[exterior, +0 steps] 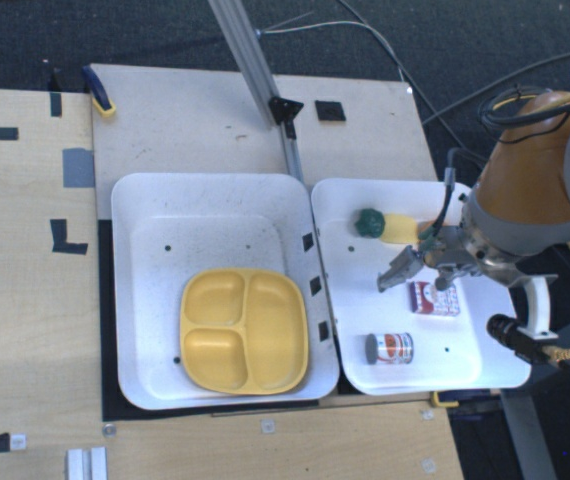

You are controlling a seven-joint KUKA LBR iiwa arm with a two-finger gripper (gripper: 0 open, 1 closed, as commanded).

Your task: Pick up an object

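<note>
Pale wooden bench [25, 268] — dark carpet [85, 18], trailing cables [365, 30].

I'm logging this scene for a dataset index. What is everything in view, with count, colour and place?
bins: 2, white, side by side on the bench
divided tray: 1, yellow, in the left-hand bin, toward its near edge
ball: 1, green, in the right-hand bin near its far edge
yellow object: 1, yellow, right beside the ball, partly behind the gripper
small packet: 1, red and white, middle of the right-hand bin, under the gripper
can: 1, red and white with grey ends, lying on its side near that bin's near edge
clamp: 1, blue and yellow, at the bench's far left corner
arm: 1, grey with orange band, reaching in from the right
gripper: 1, grey, over the right-hand bin, fingers spread
</note>
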